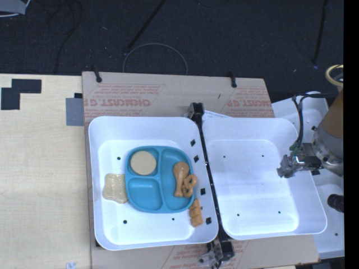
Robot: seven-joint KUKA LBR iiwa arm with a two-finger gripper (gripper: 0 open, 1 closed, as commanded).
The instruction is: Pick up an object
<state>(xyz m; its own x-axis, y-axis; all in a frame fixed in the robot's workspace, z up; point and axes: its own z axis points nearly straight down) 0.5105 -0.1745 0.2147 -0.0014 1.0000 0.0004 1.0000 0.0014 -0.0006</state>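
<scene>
Take the blue divided tray (pixel 150 198) as your landmark: smooth moulded plastic with rounded corners, three compartments, sitting in the left white bin (pixel 104 228). In its upper-left compartment you have a flat tan disc (pixel 142 162), round and matte like a biscuit. In its long right compartment lies a knobbly brown twisted piece (pixel 184 179), pretzel-like, with loops at its lower end. Just off the tray's left edge, touching or nearly touching it, rests a pale, soft-edged slab (pixel 115 187) shaped like a slice of bread. Off the tray's lower-right corner, on the bin floor, you will see a small lumpy orange-brown chunk (pixel 196 213).

The right white bin (pixel 263 231) lies well to the right of the tray, past the black hinge strip (pixel 207 178) where the two bins meet; its floor is glossy with a few small dark dots.

The gripper (pixel 287 168) hangs over that bin's right side, far from the tray, grey metal and angular. You cannot tell from this view how it is set, and nothing shows in its grasp. Both bins rest on printed brown cardboard (pixel 168 97).
</scene>
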